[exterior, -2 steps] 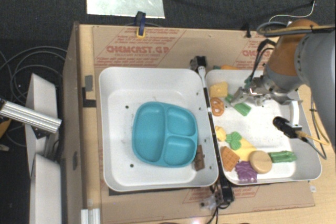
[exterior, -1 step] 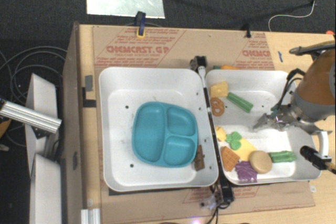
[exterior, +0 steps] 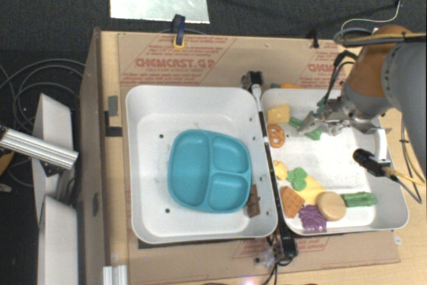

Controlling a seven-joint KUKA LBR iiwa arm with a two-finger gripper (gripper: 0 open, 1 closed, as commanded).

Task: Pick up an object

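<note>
Though faint, red CHEMCAST lettering

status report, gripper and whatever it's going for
Gripper low at back of right bin, no hold confirmed. Green piece just below it in view, yellow block on view's left of it. Pretzel close by.

- The arm is a thick, smooth tube with a matte grey shell and rounded edges.
- A broad orange band, glossy and bulging like a collar, sits above the wrist.
- The wrist below the band is grey again, and narrower.
- Thin dark cables curve in loops beside the band.
- The pincer is a small silvery-grey metal assembly with angular parts.
</note>
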